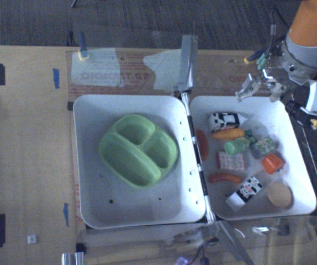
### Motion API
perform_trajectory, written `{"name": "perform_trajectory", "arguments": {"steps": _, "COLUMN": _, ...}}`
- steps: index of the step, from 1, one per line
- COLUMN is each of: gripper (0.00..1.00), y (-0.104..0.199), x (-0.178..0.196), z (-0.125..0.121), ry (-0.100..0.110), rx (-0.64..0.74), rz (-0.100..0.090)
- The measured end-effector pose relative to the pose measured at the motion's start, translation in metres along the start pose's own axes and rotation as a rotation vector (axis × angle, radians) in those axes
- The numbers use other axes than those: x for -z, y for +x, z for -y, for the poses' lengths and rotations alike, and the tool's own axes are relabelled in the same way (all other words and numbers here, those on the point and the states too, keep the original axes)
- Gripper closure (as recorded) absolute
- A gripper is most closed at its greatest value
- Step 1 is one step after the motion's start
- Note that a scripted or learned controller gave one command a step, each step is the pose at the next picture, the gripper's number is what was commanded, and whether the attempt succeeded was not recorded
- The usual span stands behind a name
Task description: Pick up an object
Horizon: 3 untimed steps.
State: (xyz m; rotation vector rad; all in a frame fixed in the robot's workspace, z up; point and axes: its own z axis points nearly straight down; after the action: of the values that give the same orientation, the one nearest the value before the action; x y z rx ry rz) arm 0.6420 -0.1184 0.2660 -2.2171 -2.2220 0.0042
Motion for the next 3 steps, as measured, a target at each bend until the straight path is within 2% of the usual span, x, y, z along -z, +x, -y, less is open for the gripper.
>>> {"name": "perform_trajectory", "arguments": {"steps": 1, "gripper": 0.00, "y": 0.025, "x": -0.113, "z": 0.014, "ry": -0.001, "rx": 0.111, "rz": 0.000}}
{"name": "perform_trajectory", "arguments": {"steps": 2, "gripper": 0.00, "y": 0.002, "x": -0.181, "z": 0.055, "ry": -0.008, "rx": 0.095, "rz": 0.000}}
{"name": "perform_trajectory", "arguments": {"steps": 3, "gripper": 1.00, "y": 0.001, "x": -0.171, "z": 0.053, "ry": -0.011, "rx": 0.094, "rz": -0.001}}
